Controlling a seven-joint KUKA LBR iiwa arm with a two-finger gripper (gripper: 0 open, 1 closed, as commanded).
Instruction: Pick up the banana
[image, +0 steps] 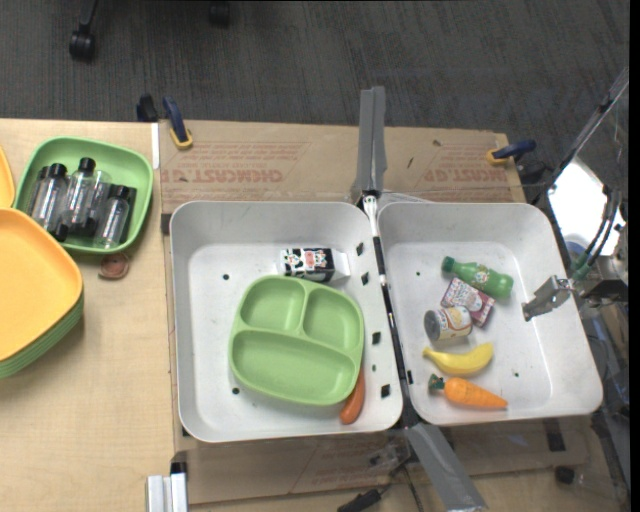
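One banana (459, 358) for you, lying in the right bin (560, 395), down-left of the gripper (546, 298) & well apart. Carrot (469, 393) just below it, small can (447, 323) just above. Gripper's at the bin's right side; fingers too unclear to tell if apart.

Arm: enters from the right, mostly cut off at the frame edge. Gripper (546, 297): metallic, at the arm's leftward tip, tilted down to the left; nothing seen held. Finger spacing apparently narrow, too small to confirm.
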